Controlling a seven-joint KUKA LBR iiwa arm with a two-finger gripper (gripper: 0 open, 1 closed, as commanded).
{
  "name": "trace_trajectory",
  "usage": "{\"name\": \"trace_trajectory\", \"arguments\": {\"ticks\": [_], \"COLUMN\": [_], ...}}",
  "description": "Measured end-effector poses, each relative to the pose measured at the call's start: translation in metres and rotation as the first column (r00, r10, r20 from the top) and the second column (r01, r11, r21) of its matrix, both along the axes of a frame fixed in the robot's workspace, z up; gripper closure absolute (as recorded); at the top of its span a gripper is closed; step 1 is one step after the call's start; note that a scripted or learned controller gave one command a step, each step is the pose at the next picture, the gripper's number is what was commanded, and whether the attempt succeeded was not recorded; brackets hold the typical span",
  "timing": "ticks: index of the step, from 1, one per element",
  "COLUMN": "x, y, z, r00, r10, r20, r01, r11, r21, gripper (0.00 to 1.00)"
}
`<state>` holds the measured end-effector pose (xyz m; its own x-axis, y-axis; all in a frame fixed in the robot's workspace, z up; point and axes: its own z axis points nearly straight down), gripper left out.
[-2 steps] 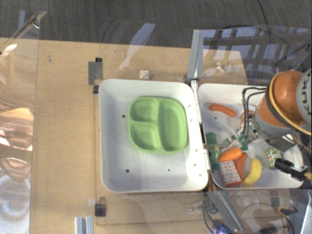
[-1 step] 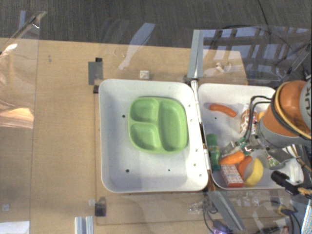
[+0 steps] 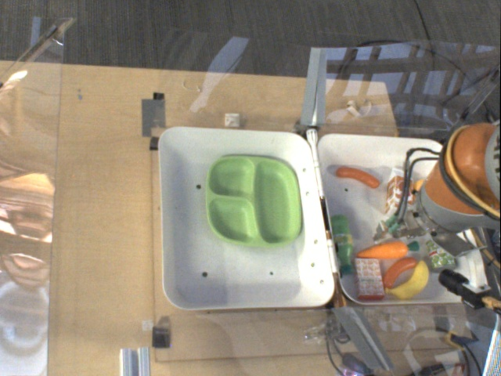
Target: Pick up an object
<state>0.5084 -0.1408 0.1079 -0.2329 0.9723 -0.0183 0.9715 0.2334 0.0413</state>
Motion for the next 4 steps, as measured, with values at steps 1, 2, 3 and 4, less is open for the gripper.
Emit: {"name": "trace_trajectory", "arguments": {"ticks": [1,2,3,4], "x": [0.0,0.003,0.003,-0.01], "y": [0.0,0.001,0.001,-0.002], "z": [0.0,0.011,0.011,-0.013], "r00": [1.0,1.0,1.0,0.951], "r10": [0.0,0.004,0.004,-0.308], "r20": [-0.001,0.007,0.007,-0.015], "r01": [0.0,-0.004,-0.004,0.308], "r11": [1.0,1.0,1.0,0.951], "r21": [0.0,-0.001,-0.001,0.013], "gripper": [0.0,1.0,0.0,0.0]}}
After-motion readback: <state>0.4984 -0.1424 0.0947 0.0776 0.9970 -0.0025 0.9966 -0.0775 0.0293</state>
